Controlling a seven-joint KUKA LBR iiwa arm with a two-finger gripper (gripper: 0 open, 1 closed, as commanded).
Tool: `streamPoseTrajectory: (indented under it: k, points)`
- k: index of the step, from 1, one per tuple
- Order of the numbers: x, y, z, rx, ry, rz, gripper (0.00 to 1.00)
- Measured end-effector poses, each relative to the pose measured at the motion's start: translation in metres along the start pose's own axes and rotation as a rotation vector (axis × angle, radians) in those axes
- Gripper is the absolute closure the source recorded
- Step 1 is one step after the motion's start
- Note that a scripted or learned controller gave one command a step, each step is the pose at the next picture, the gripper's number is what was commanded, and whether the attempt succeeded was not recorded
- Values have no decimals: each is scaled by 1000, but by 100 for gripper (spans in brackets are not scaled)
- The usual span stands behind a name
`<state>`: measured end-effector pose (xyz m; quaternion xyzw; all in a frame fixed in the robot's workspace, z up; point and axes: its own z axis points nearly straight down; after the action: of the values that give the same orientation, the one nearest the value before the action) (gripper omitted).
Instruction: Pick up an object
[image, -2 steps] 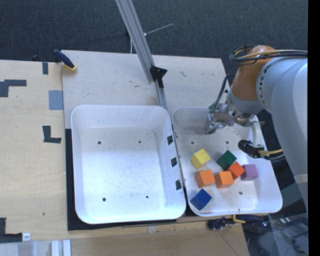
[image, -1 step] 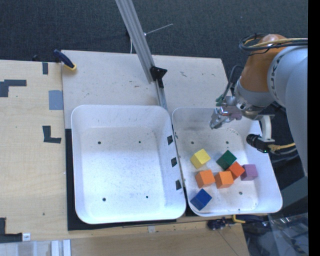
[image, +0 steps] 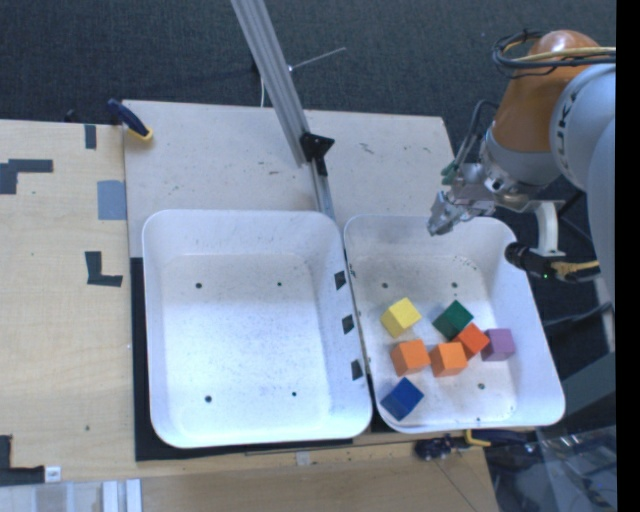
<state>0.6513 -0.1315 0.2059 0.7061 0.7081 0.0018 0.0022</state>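
Several small blocks lie in the right bin (image: 520, 300): a yellow block (image: 401, 316), a green block (image: 453, 319), two orange blocks (image: 410, 355) (image: 449, 358) with a third orange block (image: 473, 340) beside them, a purple block (image: 499, 344) and a blue block (image: 403, 397). My gripper (image: 441, 223) hangs over the far rim of the right bin, well behind the blocks. Nothing shows between its tips.
The left bin (image: 245, 320) stands beside the right one. A slanted metal rail (image: 285, 95) runs down to the bins' shared far corner. A blue and yellow clamp (image: 130, 118) lies at the bench's far left. A small dark part (image: 445, 447) sits by the near rim.
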Motion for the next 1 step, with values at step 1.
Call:
streamPoseTrajectory:
  k: [1]
  points:
    - [0, 1, -53, 1, 0, 0, 100]
